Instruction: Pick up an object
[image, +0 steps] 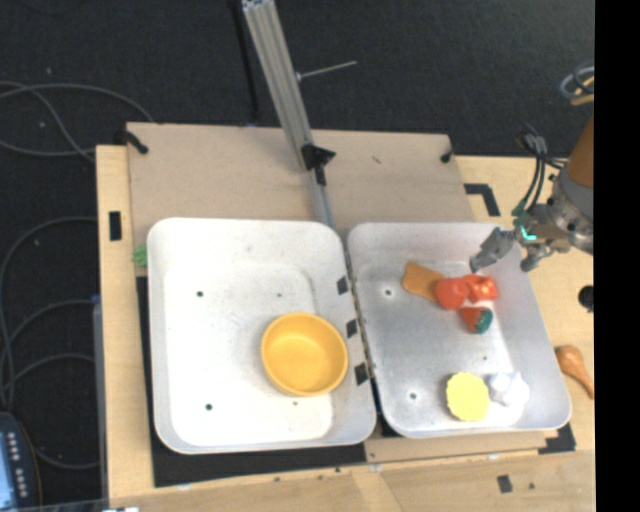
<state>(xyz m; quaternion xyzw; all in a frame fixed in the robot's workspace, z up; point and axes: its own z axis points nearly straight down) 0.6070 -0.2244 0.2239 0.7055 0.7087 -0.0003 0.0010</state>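
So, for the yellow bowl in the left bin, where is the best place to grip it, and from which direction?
Probably the rim of the yellow bowl, approached from straight above. It sits upright with its opening upward, so one finger could go inside and one outside the thin wall. It stands alone in the left bin, so any side of the rim looks free. The gripper is over the right bin.

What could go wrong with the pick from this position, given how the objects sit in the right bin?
1. The red object, an orange piece and a small red and green item touch in a cluster, so a descent there may nudge them or catch two at once.
2. The gripper hovers by the right bin's far right corner, so a straight drop may strike the rim.
3. The yellow disc looks flat and may slip.
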